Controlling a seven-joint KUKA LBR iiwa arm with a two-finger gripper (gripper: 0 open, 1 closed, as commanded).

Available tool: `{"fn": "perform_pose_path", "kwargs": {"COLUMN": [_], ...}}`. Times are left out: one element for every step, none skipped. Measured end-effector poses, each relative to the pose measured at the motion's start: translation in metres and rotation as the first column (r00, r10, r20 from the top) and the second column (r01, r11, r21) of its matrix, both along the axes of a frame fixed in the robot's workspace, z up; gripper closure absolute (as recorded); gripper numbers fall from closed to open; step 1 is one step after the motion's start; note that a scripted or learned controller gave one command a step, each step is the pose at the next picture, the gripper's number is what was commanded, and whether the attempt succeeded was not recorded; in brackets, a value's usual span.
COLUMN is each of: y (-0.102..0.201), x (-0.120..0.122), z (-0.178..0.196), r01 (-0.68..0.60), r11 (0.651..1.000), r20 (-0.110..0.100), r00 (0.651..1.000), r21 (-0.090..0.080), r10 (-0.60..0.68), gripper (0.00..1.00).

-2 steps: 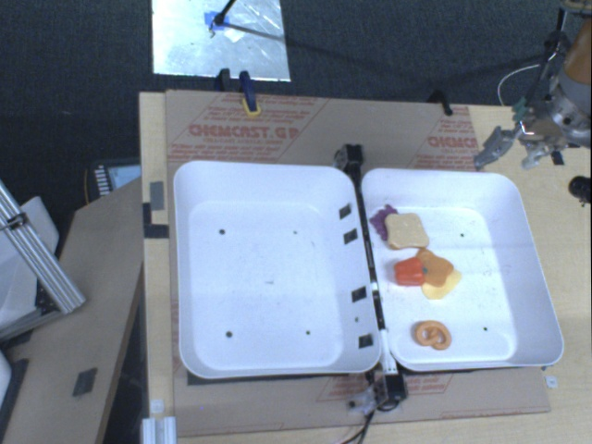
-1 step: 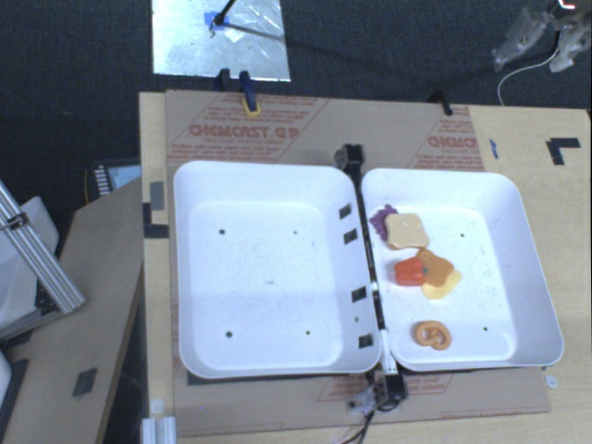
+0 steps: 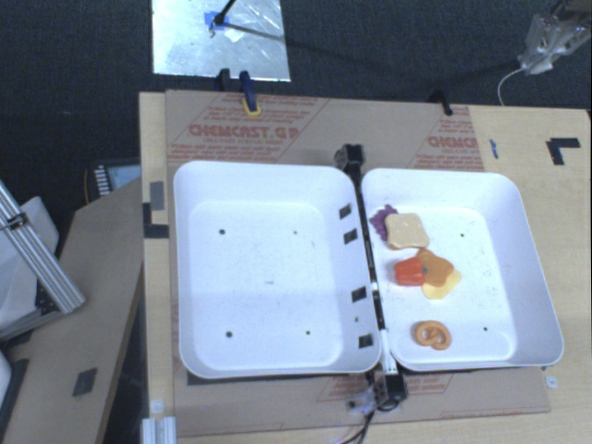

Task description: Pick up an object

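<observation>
The right bin (image 3: 518, 248) holds several toy foods near its left wall. A tan bread slice (image 3: 407, 231) lies beside a small purple piece (image 3: 382, 218). Below them a red piece (image 3: 410, 271) touches an orange-yellow wedge (image 3: 441, 277). A pretzel (image 3: 432, 335) lies alone near the front wall. My gripper (image 3: 548, 43) hangs far back at the top right, beyond the bench's edge and well away from both bins, and it is small and blurred.
The left bin (image 3: 194, 248) sits beside the right one, with a black clipped divider (image 3: 367, 266) between them. A shiny metal plate (image 3: 220, 24) lies on the dark floor behind the bench. Aluminium framing (image 3: 32, 257) stands at the left.
</observation>
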State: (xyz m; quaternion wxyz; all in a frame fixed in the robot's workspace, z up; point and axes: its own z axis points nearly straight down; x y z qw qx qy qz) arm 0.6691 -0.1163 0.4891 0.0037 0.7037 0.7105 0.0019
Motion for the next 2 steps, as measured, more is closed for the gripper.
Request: {"fn": "perform_pose_path", "kwargs": {"y": [0.109,0.177], "x": [-0.025,-0.039], "z": [0.007,-0.007], "r01": [-0.004,-0.001], "r11": [1.0,1.0], "r20": [-0.005,-0.007], "r00": [1.0,1.0], "r21": [0.006,0.004], "r10": [0.004,0.001], "gripper": [1.0,1.0]}}
